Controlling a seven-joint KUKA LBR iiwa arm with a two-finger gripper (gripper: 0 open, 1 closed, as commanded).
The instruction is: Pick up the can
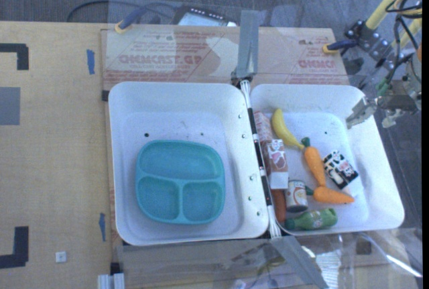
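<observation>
Left shallow white bin (127,106): teal three-compartment plastic tray (179,182), near-centre. Right shallow white bin (375,167): small can with red-and-white label (295,194) near the near-left corner, touching an orange toy carrot (314,164); second orange carrot (332,196) just right of the can. Yellow banana (286,129) far-left, green bottle (312,218) at the near edge, black-and-white carton (340,169) right of the carrots, long labelled packet (275,157) along the left wall. Clear sheet behind the bins reads "CHEMCAST GP". Metal gripper (365,110) over the right bin's far-right rim; finger state: cannot tell.
</observation>
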